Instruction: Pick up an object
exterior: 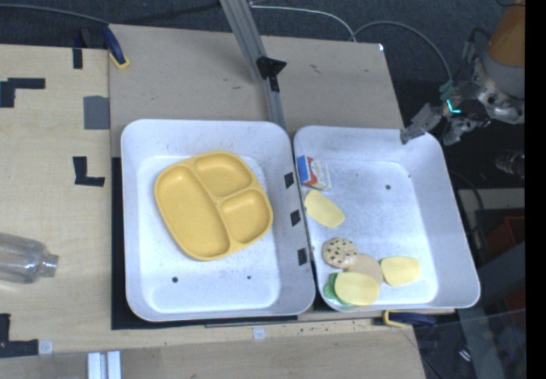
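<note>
The right bin (426,198) holds several small items along its left and near side: a red, white and blue packet (313,172), a pale yellow piece (324,210), a chocolate-chip cookie (339,251), a tan piece (367,265), a yellow-green disc (357,288) and a yellow lump (400,270). My gripper (435,128) hangs over the bin's far right corner, well away from all of them. It is open, with nothing between its fingers.
In the left bin (145,283) lies a yellow divided plate (213,202). A slanted metal pole (243,19) comes down to the far junction of the bins. A clear bottle (26,259) lies on the bench at the far left.
</note>
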